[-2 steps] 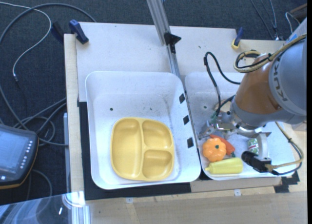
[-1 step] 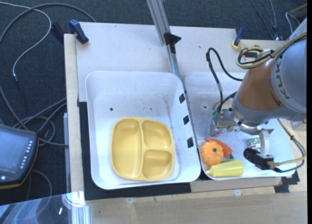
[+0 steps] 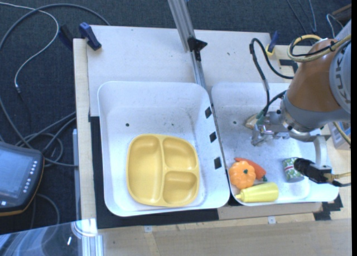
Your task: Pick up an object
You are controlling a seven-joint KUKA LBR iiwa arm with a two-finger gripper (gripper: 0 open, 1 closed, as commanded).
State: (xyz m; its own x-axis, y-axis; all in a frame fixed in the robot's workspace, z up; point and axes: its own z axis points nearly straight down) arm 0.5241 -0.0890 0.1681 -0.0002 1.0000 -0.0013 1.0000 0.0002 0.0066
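Note:
My gripper (image 3: 257,133) hangs over the middle of the right bin (image 3: 234,104), above bare bin floor. An orange pumpkin-like toy (image 3: 242,175) lies near that bin's front edge, with a red piece (image 3: 257,167) just behind it. In front of the pumpkin rests a pale yellow oblong toy (image 3: 260,193). To the right of these stands a small green can (image 3: 289,169). All of them sit in front of the gripper and apart from it.
The left bin (image 3: 145,101) holds a yellow divided plate (image 3: 163,169). A metal pole (image 3: 179,6) slants in from the top to the divide between the bins. Cables lie around the bench at the left and top right.

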